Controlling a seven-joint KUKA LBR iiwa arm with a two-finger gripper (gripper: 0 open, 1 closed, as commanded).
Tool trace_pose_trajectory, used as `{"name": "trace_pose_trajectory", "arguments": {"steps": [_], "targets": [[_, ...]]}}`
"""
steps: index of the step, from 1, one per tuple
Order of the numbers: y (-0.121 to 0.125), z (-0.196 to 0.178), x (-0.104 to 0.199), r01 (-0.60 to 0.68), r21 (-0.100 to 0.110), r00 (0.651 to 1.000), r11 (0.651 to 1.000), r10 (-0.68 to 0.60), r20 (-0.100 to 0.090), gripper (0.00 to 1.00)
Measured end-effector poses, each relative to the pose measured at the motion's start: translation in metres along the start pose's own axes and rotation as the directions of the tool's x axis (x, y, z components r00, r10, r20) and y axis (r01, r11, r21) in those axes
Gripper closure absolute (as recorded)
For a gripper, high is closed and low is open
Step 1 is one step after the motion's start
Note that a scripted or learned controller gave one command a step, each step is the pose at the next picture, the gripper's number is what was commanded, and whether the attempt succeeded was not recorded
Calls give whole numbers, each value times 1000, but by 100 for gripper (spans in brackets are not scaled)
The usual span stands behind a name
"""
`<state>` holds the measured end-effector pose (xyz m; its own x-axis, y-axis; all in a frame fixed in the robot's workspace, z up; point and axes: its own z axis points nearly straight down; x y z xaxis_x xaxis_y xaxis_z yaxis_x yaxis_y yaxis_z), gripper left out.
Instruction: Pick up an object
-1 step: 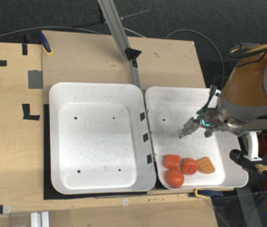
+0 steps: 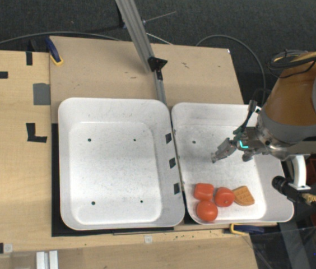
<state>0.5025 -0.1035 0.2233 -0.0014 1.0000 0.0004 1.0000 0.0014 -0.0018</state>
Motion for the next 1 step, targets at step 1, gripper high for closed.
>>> {"name": "trace_pose_trajectory", "arguments": {"steps": [1], "targets": [[-3, 64, 0, -1, 7, 1000, 1000, 1, -1, 0]]}}
